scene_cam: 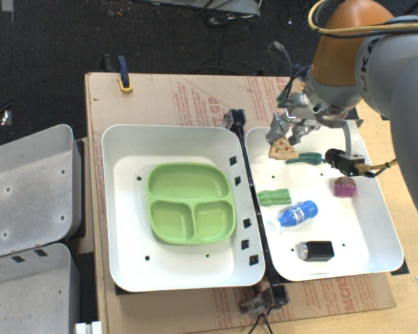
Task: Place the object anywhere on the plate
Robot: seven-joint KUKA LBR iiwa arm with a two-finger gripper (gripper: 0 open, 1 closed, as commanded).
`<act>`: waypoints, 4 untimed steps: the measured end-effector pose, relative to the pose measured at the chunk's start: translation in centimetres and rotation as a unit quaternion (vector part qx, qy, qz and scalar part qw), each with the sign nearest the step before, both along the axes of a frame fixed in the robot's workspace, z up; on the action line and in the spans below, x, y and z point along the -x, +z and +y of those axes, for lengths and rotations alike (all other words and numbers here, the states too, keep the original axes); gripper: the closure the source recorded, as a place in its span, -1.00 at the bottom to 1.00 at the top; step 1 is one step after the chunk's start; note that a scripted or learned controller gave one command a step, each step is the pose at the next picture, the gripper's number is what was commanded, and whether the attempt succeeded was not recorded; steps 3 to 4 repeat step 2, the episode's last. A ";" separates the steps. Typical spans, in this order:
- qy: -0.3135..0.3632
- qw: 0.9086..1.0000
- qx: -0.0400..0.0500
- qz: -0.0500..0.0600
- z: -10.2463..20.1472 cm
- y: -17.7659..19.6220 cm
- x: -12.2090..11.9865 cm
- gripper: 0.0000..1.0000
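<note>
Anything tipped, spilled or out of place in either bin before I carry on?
Nothing looks spilled or broken. The green plate sits flat in the left bin. In the right bin, the blue bottle lies on its side. The gripper hangs just above the pizza slice toy.

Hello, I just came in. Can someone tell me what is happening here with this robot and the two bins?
The arm reaches in from the right, and its gripper hangs over the far end of the right bin, just above a pizza slice toy. Whether it grips the slice cannot be told. A green piece, a blue bottle, a purple object and a black block also lie in this bin. The green plate lies in the left bin.
</note>
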State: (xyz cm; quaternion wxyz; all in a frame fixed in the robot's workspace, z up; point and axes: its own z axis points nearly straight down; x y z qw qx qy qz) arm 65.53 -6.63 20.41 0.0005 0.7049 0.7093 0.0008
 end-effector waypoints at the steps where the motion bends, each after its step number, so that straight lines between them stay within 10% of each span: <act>1: 0.001 1.000 0.000 0.000 5.6 1.7 -0.2 1.00; 2: 0.000 1.000 0.000 0.001 11.6 1.3 0.4 1.00; 4: 0.000 1.000 0.000 0.001 11.6 1.3 0.4 1.00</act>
